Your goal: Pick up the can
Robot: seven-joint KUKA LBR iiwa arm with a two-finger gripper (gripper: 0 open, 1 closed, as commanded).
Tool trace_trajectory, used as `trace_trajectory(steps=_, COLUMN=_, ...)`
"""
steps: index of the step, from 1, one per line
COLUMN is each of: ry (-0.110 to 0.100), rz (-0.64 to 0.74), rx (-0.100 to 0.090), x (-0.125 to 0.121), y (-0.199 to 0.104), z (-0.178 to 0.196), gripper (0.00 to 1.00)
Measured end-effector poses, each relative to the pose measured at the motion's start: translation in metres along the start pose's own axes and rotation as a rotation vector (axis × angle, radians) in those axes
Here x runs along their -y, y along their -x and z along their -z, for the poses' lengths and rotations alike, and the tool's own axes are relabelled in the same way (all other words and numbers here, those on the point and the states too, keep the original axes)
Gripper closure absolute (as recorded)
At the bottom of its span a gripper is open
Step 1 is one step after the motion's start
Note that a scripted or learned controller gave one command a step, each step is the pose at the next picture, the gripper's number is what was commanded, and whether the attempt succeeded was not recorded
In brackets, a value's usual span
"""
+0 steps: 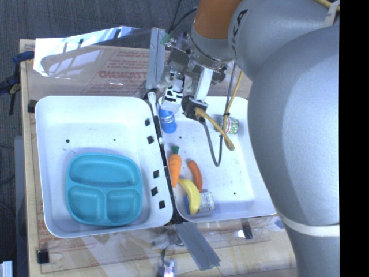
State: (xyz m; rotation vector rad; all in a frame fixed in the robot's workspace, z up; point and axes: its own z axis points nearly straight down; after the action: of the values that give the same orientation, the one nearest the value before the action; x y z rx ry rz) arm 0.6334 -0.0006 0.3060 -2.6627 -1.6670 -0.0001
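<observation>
A small can (231,125) with a green and white label lies in the right bin (242,172) near its far right side, partly behind a yellow cable. My gripper (172,100) hangs over the bin's far left corner, well to the left of the can. Directly under the gripper stands a blue bottle (168,122) with a white top. Whether the gripper touches the bottle is not clear. Nothing shows it holding the can.
An orange carrot (174,167), a red pepper-like piece (195,174), a yellow banana (191,195) and a small silvery cylinder (206,201) lie at the right bin's front left. The left bin (52,126) holds a blue divided tray (104,189). Cables (216,143) dangle over the right bin.
</observation>
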Motion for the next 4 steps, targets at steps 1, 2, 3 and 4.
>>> trace_trajectory(steps=1, ry=-0.003, rz=0.443, rx=0.001, x=-0.042, y=0.062, z=-0.01, gripper=1.0)
trace_trajectory(steps=2, ry=-0.008, rz=0.253, rx=0.003, x=0.003, y=-0.057, z=-0.05, gripper=1.0)
trace_trajectory(steps=3, ry=-0.007, rz=0.307, rx=0.002, x=-0.014, y=-0.002, z=-0.04, gripper=1.0)
trace_trajectory(steps=4, ry=0.001, rz=-0.146, rx=0.0, x=-0.051, y=0.052, z=0.045, gripper=1.0)
